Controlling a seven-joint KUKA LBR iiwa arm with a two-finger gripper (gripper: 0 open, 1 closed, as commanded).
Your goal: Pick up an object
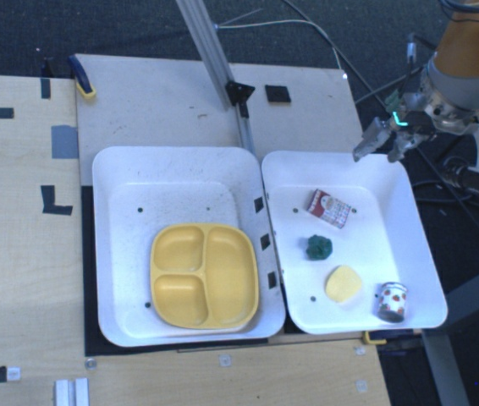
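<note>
Gripper (382, 145) (finger spacing cannot be told) hovers over the right white bin's (409, 200) far rim; centre above the red-and-white packet (331, 208) before descending.

Bench (163, 100) with two bins (117, 193)

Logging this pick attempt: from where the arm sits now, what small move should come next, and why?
Probably bring the hand inward and down over the right bin, toward the red-and-white packet. The hand sits at the bin's far right corner with nothing between its fingers, and the packet is the nearest item, lying apart from the green object.
</note>
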